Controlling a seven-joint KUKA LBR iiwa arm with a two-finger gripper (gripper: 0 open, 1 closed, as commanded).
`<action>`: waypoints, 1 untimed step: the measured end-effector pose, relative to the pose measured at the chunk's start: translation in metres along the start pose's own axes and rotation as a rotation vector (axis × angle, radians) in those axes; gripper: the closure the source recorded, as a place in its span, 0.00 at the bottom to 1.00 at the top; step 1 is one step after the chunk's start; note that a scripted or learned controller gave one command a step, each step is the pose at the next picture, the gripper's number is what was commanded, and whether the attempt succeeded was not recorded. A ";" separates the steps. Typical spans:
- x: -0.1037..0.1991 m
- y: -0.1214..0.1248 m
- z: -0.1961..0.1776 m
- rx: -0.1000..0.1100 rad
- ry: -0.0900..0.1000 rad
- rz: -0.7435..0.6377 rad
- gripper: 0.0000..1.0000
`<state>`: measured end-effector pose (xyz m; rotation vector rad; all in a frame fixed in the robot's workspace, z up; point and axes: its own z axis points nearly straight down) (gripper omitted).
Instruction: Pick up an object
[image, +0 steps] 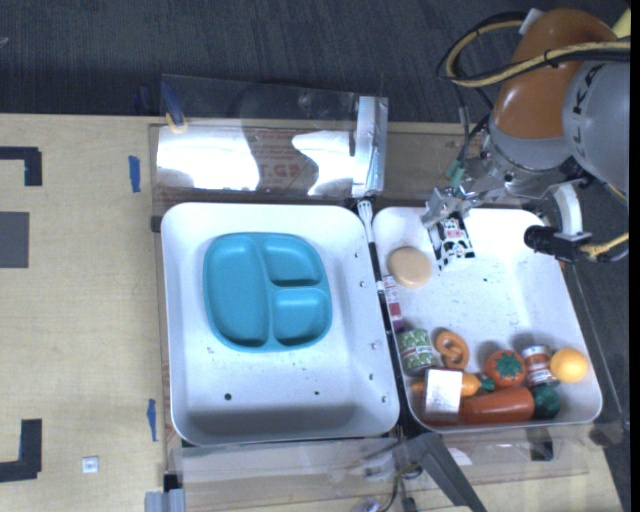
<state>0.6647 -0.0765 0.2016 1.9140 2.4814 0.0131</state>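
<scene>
Two shallow white bins sit side by side on the bench; the left bin (190, 300) carries one blue divided tray (268, 290) with three compartments, lying near its middle; the right bin (520, 290) carries the loose things. One grey arm with an orange band enters over the right bin's far right corner; its gripper (452, 232) hangs above the far left part of that bin, and between its fingers sits one small black-and-white object (455, 243), so the grip is narrow and closed on that piece. One round tan bun (410, 266) lies just beside it, near the bin's left edge. Along the near edge lie the rest, crowded together: one green can (417, 349); one pretzel (452, 348); one white carton (441, 391); one long red sausage (496, 405); one orange tomato-like fruit (506, 367); one small jar (539, 365); one yellow lemon (569, 366) toward the near right corner.
</scene>
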 end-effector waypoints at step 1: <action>-0.012 -0.001 0.017 0.011 0.002 -0.246 1.00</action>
